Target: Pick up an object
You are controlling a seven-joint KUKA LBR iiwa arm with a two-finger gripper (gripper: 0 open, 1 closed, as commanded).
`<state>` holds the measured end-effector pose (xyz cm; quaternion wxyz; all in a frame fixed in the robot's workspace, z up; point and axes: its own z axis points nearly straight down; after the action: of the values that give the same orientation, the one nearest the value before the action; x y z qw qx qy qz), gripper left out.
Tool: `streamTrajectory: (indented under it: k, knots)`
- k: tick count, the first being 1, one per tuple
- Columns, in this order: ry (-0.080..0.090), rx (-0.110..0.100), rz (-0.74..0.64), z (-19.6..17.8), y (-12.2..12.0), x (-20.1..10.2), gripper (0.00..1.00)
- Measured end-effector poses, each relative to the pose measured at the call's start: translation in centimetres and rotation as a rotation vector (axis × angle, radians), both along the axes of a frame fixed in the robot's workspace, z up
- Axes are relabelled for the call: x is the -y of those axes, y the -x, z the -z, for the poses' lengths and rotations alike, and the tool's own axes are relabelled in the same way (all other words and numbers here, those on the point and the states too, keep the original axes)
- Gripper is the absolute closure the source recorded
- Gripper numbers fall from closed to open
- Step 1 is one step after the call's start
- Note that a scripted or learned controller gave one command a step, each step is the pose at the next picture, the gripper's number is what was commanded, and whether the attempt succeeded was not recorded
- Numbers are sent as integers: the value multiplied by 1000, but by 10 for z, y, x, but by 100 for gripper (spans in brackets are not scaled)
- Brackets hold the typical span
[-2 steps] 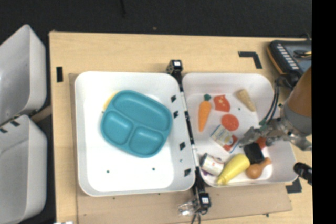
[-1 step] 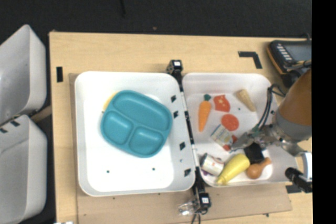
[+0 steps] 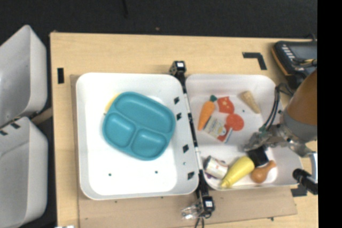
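In the right-hand bin (image 3: 230, 80) a toy carrot (image 3: 206, 115) lies slanted near the divider. Beside it are two red toy pieces (image 3: 226, 105), with a pale packet (image 3: 216, 127) touching the lower one. A beige cone (image 3: 249, 101) lies by the far wall. Along the near wall lie a small white container (image 3: 215, 167), a yellow corn-like toy (image 3: 238, 170) and a brown-orange bulb (image 3: 263, 172). In the left-hand bin (image 3: 91, 168), a teal divided plate (image 3: 139, 125) lies flat over a yellow thing (image 3: 110, 104).

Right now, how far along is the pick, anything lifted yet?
Done: the gripper is down at the right bin. In hand: nothing visibly; the carrot and yellow toy lie on the bin floor, and I cannot see a grasp. Left: grasp one object and lift it clear.
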<state>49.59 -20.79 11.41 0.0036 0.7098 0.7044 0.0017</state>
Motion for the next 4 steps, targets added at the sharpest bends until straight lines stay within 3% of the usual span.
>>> streamTrajectory:
  k: [2, 3, 4]
  knots:
    - [1, 1, -11, -111, -2, -6, 100]
    - [-1, -4, -12, -128, -3, -5, 100]
    - [-3, -5, -15, -135, -22, -51, 100]
